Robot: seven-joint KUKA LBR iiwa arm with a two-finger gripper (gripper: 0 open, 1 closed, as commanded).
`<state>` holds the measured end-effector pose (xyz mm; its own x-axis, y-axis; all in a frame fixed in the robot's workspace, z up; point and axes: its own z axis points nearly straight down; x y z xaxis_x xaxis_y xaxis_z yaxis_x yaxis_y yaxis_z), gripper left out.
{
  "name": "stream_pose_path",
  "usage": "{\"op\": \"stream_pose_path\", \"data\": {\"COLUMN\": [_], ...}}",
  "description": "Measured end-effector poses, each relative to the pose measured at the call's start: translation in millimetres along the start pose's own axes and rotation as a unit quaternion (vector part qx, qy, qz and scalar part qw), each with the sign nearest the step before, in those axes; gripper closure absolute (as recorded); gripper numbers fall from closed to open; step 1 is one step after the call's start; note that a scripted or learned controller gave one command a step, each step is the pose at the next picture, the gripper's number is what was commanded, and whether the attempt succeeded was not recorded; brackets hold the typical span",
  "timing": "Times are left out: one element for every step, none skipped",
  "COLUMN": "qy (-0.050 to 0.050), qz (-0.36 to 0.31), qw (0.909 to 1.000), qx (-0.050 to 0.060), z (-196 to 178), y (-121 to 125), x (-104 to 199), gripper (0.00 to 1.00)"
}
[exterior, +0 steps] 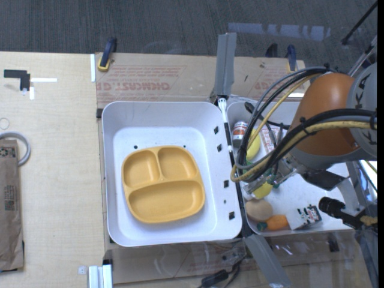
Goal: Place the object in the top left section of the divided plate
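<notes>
A yellow divided plate (163, 183) lies in the left white bin (114, 161), and all three of its sections hold nothing. Its top left section (139, 168) is bare. The arm reaches down into the right bin (312, 191). My gripper (273, 179) is low at that bin's left side, half hidden behind cables. Close around it lie a yellow banana-like piece (254, 146), a smaller yellow piece (263, 190), a tan potato-like lump (259, 210) and an orange piece (276, 222). Nothing can be seen held in the gripper.
A small can (240, 131) lies at the right bin's far left corner. A small white and black item (308, 215) rests near that bin's front. The wall between the two bins (231, 161) stands left of the gripper. A brown paper bag (9, 203) lies on the bench at far left.
</notes>
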<state>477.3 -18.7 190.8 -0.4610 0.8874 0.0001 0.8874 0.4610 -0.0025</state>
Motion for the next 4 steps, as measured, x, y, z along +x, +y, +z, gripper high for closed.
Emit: {"op": "stream_pose_path", "data": {"qy": [-0.001,0.0,-0.001,-0.002], "qz": [0.001,-0.042,0.131,0.238], "qw": [1.0,0.9991,0.9914,0.9713], "qx": [0.0,0.001,0.0,0.001], "z": [-75,11,-58,-234], "y": [29,67,138,176], "x": [55,109,127,115], "gripper": [1.0,1.0,1.0,1.0]}}
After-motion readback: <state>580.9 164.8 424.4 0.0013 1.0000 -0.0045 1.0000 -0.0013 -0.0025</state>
